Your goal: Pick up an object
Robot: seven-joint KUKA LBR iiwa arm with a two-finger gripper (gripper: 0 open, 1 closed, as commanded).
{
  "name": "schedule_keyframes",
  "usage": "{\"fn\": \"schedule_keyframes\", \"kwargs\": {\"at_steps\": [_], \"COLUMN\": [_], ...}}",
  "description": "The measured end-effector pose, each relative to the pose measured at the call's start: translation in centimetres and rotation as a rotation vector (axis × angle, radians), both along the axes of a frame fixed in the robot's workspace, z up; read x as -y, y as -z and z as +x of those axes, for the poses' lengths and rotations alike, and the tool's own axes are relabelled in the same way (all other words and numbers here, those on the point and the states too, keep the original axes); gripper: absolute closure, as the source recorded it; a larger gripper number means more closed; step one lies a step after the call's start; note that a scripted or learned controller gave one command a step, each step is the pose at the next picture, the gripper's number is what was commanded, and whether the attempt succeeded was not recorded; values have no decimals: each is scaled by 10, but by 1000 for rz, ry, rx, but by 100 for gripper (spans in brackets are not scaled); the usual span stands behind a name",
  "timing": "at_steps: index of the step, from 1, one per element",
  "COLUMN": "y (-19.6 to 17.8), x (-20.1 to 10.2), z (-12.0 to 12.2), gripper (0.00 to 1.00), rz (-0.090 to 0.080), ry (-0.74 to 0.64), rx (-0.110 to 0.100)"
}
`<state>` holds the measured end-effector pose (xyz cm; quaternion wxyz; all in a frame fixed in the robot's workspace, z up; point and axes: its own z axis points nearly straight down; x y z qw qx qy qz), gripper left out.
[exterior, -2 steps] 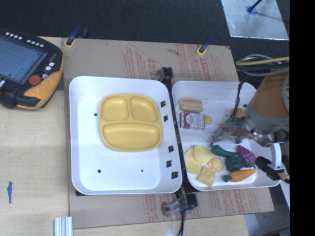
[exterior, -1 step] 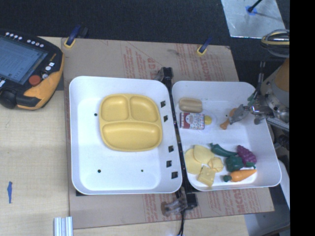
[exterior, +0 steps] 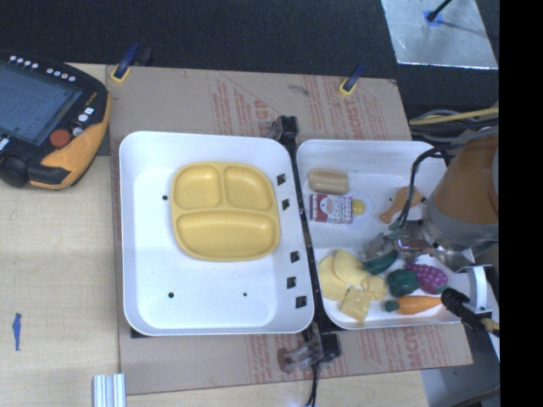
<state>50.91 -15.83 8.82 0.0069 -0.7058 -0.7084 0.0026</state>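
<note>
pincer is sitting low in the right bin, over the green toy w/ yellow cheese pieces just beside; can't tell its opening or grip. carrot and grapes are lying nearby. yellow plate is resting in the left bin.

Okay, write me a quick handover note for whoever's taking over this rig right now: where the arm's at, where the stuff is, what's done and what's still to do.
Pincer: low inside the right bin, among the toy food; whether it is open or shut cannot be judged, and no item can be seen in its grip.
Right bin: bread roll and small red-and-white carton toward the far side; yellow cheese pieces, dark green piece, purple grapes and carrot toward the near side.
Left bin: a yellow divided plate.
Done: arm has reached the pile.
Left: secure one item and lift it out.
</note>
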Motion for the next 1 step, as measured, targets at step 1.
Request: {"fn": "schedule_keyframes", "kwargs": {"at_steps": [1], "y": [-14], "x": [4], "z": [4], "gripper": [100], "rz": [-6], "ry": [1], "rx": [10]}}
